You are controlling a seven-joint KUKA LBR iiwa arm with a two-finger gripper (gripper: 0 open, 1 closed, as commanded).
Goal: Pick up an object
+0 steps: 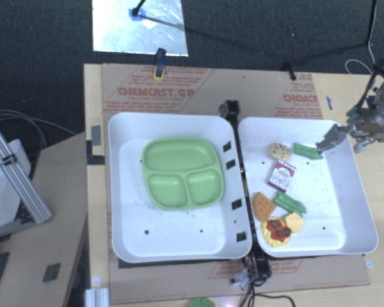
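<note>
Several toy food items lie in the right bin (361, 200): a speckled cookie (279, 151), a green pod (306, 151), a purple and white packet (282, 175), an orange waffle (264, 205), a second green piece (289, 203), a yellow chunk (295, 222) and a pizza slice (276, 231). My gripper (342, 142) hangs over the bin's far right corner, open, with nothing between its fingers. Its left finger (328, 139) ends just right of the green pod.
The left bin (125, 190) holds a light green divided plate (182, 173). A black divider with clips (233, 165) runs between the bins. Brown cardboard (198, 91) lies under both bins, and cables (365, 69) hang at the far right.
</note>
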